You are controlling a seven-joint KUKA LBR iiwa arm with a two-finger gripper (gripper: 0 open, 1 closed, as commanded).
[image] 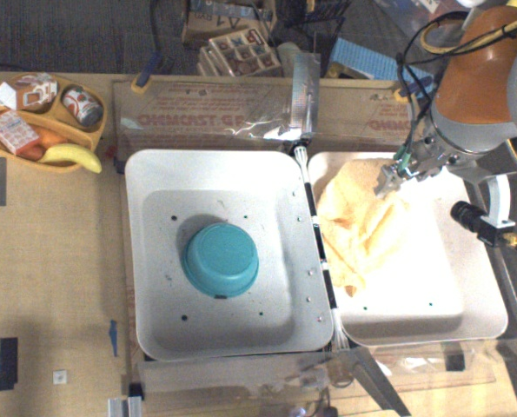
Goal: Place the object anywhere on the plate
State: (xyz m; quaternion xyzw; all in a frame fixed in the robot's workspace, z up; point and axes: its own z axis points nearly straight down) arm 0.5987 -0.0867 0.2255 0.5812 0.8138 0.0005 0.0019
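A teal round plate (222,259) sits in the middle of the left white bin (154,189). A crumpled yellow cloth (362,224) lies in the left half of the right white bin (467,302), against the divider between the bins. My gripper (394,177) hangs over the cloth's upper right part, at or just above its surface, below the arm's orange band (475,59). A raised fold of cloth runs from under the gripper down and to the left.
A yellow tray (41,159) with a banana and food packets stands on the bench at the far left. A cardboard wall (215,115) runs behind both bins. Cables and boxes lie beyond it.
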